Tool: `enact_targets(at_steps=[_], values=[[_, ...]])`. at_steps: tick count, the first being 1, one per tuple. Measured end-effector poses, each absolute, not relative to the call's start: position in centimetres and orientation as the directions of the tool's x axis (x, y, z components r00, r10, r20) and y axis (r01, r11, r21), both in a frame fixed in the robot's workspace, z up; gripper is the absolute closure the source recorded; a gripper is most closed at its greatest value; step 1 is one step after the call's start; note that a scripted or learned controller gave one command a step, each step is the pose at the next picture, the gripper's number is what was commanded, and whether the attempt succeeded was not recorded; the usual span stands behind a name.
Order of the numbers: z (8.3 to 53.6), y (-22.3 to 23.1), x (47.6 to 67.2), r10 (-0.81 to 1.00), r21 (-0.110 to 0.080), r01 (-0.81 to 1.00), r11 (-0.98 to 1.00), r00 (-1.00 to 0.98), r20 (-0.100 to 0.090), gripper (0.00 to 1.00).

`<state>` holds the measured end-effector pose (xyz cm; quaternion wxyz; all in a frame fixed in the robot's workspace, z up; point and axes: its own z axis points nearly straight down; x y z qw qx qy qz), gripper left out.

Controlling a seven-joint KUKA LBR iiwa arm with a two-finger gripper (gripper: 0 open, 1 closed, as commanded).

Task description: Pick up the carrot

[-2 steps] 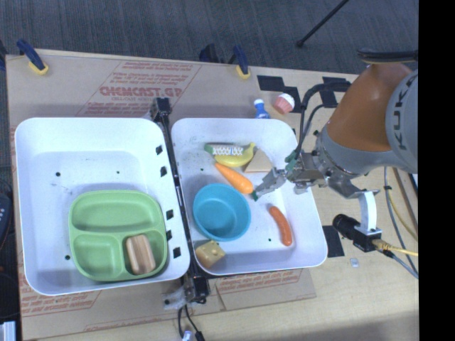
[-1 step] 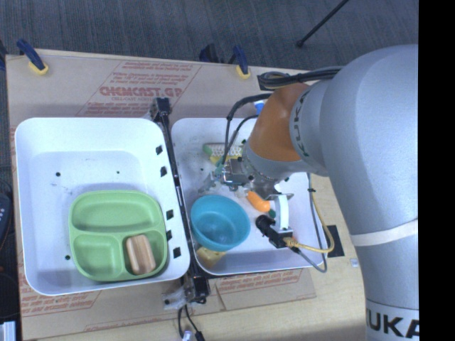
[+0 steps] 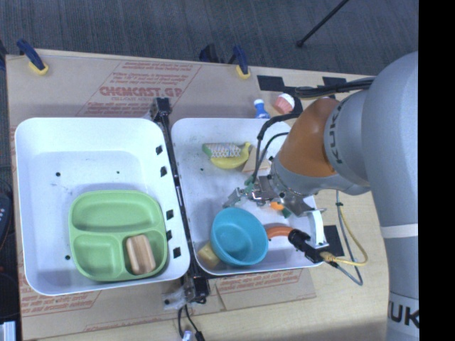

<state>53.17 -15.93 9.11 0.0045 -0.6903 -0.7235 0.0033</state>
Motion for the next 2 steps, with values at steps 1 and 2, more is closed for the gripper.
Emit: enact_targets(at_steps=[1,2], values=[[10.1,-15.7,53.3,0.998,-0.015,0.998,0.060,-0.060,0.004,1.00],[16.9,-16.2,50.3,0.989,-0.004,0.989,-0.151,0.151,-0.003,1.00]])
